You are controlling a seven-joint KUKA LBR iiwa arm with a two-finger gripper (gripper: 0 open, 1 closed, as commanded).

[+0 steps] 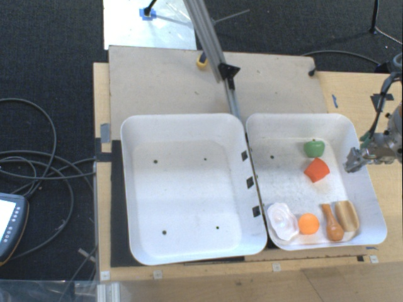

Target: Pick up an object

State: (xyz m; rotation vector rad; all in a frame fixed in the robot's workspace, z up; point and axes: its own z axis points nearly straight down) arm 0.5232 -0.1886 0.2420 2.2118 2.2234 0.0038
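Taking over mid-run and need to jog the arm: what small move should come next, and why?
Probably ease the gripper leftward over the right bin, toward the red block. The gripper sits at that bin's right rim, and the block is the nearest object, with the green apple just beyond it.

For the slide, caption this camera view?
Gripper at the right bin's edge, near a green apple and red block.

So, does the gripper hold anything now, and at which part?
Nothing is held. The gripper is at the right bin's right rim, apart from the green apple and the red block lying inside.
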